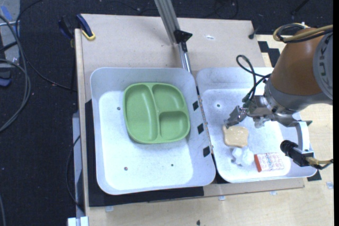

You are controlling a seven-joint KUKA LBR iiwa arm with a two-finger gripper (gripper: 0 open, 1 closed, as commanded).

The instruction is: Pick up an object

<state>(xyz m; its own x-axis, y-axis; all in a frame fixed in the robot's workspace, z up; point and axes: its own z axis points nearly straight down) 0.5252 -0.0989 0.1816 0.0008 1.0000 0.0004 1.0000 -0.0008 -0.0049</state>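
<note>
In the right bin (pixel 214 84) lie a tan bread-like piece (pixel 236 137), a small white crumpled object (pixel 242 155) and a red and white packet (pixel 270 162). My gripper (pixel 237 117) hangs low over the right bin, just above the tan piece's upper edge. Nothing shows between its fingers. The arm's orange band and grey wrist cover the bin's right part.
The left bin (pixel 106 161) holds a green divided plate (pixel 157 112). A grey metal pole (pixel 164 2) slants from the top down to the seam between the bins. Black cables loop beside the wrist. The wooden bench surrounds both bins.
</note>
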